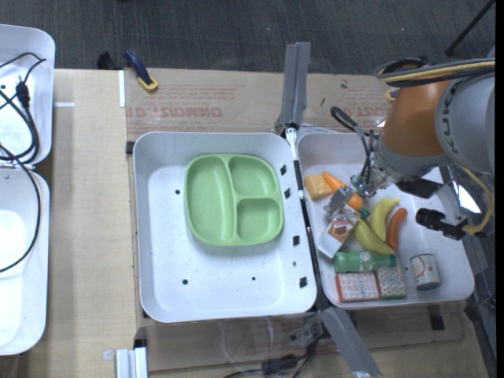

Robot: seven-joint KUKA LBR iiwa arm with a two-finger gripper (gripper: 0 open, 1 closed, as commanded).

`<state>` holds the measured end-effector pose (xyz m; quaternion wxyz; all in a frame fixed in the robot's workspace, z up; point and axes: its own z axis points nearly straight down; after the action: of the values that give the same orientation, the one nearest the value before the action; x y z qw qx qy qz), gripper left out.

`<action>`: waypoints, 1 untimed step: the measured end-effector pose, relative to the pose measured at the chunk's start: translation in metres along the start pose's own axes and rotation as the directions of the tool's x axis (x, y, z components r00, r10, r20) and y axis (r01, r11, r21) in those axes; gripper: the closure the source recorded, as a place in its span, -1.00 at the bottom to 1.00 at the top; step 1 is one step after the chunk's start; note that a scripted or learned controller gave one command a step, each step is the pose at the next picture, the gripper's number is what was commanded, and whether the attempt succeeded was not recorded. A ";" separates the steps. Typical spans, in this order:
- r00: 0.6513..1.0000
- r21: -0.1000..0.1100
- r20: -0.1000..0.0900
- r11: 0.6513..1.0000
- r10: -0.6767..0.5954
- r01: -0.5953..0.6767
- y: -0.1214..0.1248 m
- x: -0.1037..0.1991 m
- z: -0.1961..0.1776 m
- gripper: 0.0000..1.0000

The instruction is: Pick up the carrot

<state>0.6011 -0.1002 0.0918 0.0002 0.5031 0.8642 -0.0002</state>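
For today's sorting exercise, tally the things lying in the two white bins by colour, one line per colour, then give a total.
Green: 2, divided green plastic plate and flat green packet
Orange: 2, orange carrot and orange cheese wedge
Yellow: 1, curved yellow banana
Red: 1, red-orange sausage-shaped piece
White or printed: 3, small labelled can, printed carton, white wrapper
Total: 9
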 end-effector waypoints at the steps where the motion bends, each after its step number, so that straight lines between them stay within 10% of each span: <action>1: 1.000 -0.002 0.001 1.000 0.004 -0.004 0.000 -0.001 -0.010 1.00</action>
<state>0.6018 -0.1010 0.1014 0.0012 0.5048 0.8632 0.0004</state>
